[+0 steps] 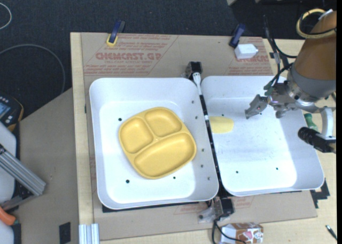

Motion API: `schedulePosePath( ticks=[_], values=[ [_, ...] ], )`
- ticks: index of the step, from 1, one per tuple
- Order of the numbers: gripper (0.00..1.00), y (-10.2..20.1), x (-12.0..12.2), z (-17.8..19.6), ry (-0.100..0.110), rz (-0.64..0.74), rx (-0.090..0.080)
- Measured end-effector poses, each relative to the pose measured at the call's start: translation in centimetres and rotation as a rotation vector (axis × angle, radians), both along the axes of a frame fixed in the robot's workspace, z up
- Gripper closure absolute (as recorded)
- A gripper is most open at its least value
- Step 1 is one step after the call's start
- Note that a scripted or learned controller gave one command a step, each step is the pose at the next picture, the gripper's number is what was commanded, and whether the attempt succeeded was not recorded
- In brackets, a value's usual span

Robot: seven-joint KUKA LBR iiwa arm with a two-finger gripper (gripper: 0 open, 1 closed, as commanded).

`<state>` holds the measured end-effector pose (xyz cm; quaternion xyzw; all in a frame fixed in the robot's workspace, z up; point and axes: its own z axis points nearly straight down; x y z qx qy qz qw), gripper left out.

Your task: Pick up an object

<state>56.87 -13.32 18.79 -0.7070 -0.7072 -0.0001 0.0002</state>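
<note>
- Dark carpet floor (48, 8), thin cable (37, 50) looping across it at left.
- Brown board (176, 50) tops the bench, red print on it.
- Blue clamps at back edge: (115, 32), (237, 34).
- Light even, no hard shadows.

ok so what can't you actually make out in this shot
- Gripper, camera view: blurred and small above the right bin; whether it is open or shut cannot be told.
- Small yellow object at the right bin's left wall: too small and washed out to identify.
- Arm: cut off by the right edge.
- Yellow divided plate in the left bin: its underside is hidden.
</note>
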Motion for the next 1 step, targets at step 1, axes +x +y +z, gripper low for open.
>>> schedulePosePath(
  ticks=[1],
  values=[
    [0.00, 9.27, 0.49, 13.66, -0.019, 0.012, 0.002]
  ],
)
